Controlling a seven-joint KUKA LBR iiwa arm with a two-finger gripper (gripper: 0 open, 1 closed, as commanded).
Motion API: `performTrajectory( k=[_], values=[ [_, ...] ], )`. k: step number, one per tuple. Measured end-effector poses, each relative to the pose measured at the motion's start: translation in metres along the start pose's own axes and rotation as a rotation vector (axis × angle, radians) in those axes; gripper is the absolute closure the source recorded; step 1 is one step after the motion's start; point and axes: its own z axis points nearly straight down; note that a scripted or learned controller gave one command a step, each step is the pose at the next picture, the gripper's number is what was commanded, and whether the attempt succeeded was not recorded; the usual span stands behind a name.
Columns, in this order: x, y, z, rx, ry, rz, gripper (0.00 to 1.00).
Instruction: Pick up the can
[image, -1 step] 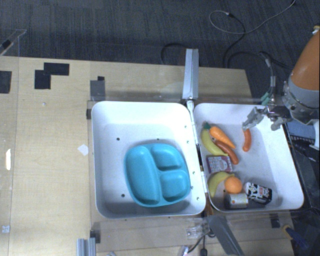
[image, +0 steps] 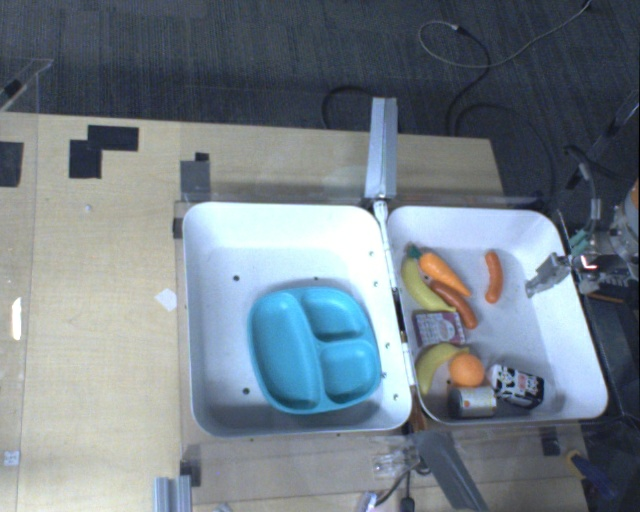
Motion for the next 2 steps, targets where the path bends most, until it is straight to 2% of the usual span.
performTrajectory(
  k=[1,2],
  values=[
    [0.053,-0.02,-0.018,0.001,0.002,0.073,0.0],
    [0.016,-0.035,0.135,0.003,0.001,0.184,0.0]
  ],
)
